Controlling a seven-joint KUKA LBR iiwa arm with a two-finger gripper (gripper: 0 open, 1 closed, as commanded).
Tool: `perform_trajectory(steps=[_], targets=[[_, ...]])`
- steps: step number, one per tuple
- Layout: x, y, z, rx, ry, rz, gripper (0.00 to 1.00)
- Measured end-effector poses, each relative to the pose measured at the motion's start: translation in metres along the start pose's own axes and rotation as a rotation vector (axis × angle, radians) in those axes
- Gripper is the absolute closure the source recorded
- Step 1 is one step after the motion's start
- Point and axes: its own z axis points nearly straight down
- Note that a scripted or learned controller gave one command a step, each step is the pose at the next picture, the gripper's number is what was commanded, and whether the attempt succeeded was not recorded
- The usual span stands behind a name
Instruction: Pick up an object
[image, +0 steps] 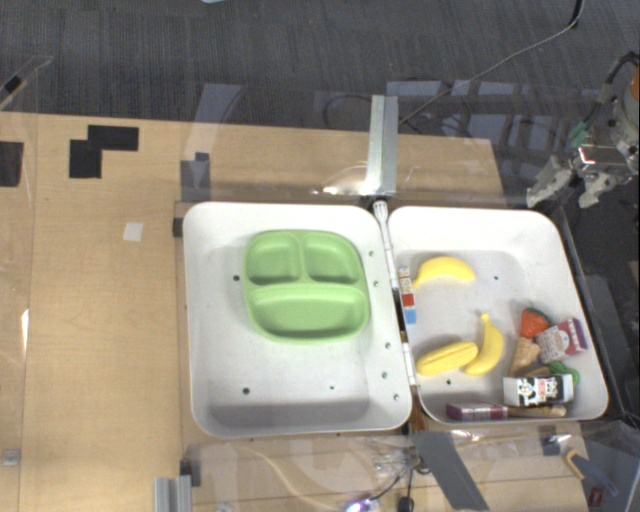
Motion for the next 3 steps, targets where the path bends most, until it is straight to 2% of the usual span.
perform_trajectory(steps=[1,2,3], targets=[[0.041,-0.051,0.151,0.003,0.001,0.011,0.00],[0.086,-0.048,0.108,0.001,0.001,0.083,0.00],[0.083,-0.051,0.195,-0.008,0.000,0.097,0.00]])
